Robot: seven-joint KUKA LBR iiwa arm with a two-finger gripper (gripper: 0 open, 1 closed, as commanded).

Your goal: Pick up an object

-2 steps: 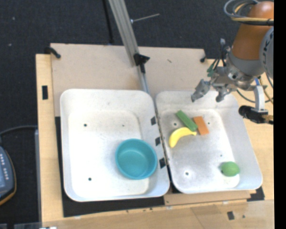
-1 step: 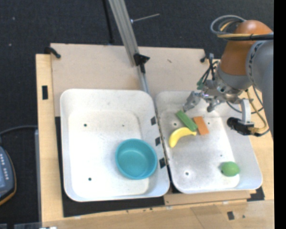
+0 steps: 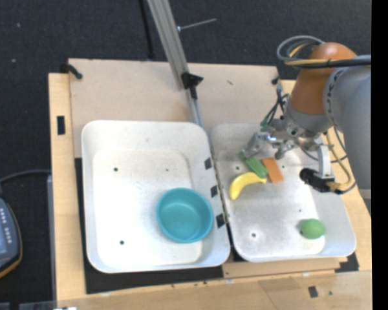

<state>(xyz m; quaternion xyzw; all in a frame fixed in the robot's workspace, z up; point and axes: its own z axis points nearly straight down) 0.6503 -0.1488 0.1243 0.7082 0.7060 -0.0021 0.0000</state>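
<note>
A teal bowl (image 3: 185, 214) is seen in the white left bin (image 3: 110, 141). In the white right bin (image 3: 336, 228) are found a yellow banana (image 3: 244, 185), an orange block (image 3: 272, 170), a green piece (image 3: 254, 166) and a green ball (image 3: 312, 228).

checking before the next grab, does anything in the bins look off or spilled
Nothing stands out. The teal bowl sits upright in the left bin; the banana, orange block and green ball lie loose in the right bin, nothing spilled.

Two bins (image 3: 103, 141), five objects (image 3: 246, 184)
</note>
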